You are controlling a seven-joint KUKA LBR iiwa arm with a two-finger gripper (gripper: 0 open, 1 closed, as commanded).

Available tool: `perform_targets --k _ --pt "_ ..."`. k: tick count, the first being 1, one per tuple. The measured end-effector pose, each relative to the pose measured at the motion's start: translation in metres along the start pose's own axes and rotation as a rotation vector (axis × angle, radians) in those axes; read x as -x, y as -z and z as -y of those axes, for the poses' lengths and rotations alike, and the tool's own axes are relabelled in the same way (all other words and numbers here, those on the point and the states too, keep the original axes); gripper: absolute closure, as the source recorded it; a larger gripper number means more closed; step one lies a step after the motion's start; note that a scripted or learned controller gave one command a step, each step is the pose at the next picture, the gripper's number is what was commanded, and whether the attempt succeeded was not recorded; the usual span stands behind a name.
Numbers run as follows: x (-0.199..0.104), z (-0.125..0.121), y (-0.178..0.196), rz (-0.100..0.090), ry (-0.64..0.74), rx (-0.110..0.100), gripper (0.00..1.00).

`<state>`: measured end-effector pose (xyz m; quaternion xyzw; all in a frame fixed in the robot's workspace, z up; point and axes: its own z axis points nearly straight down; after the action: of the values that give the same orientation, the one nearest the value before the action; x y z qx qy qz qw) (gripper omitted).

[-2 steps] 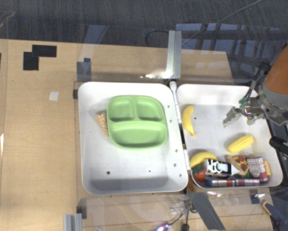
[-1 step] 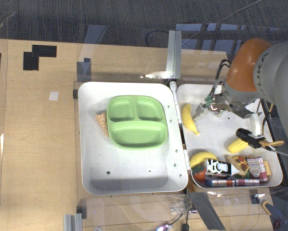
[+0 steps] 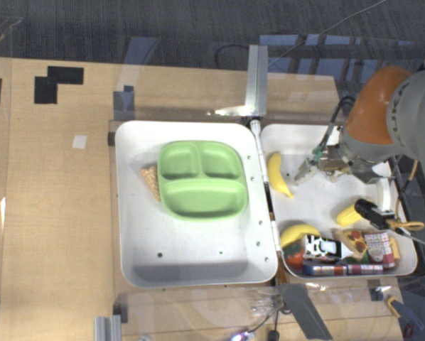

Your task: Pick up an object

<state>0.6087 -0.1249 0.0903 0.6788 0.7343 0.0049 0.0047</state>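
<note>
Both bins (image 3: pixel 198 261) appear as smooth white plastic; the green tray (image 3: pixel 200 178) is matt plastic; the bench (image 3: pixel 49 190) is pale wood.

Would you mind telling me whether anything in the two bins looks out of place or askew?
One thing: a tan, waffle-like piece in the left bin lies tucked partly under the green tray's left edge rather than on it. In the right bin, most items are heaped along the near edge.

arm (image 3: pixel 404 112) cut off by the right edge, tan item (image 3: pixel 151 182) far left of the gripper (image 3: pixel 313 163) half hidden under the green tray (image 3: pixel 201 178), packets (image 3: pixel 347 251) below the gripper heaped, labels too small to read
</note>
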Motion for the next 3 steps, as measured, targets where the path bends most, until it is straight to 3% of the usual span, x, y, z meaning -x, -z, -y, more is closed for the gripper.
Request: perform_targets --k 1,2,3 --pt "-0.025 -0.064 -0.002 0.001 0.179 -0.009 0.0" --pt "-0.001 -0.03 0.049 0.001 0.146 -0.005 0.0" --pt "-0.024 -0.04 0.006 0.0 0.278 -0.005 0.0"
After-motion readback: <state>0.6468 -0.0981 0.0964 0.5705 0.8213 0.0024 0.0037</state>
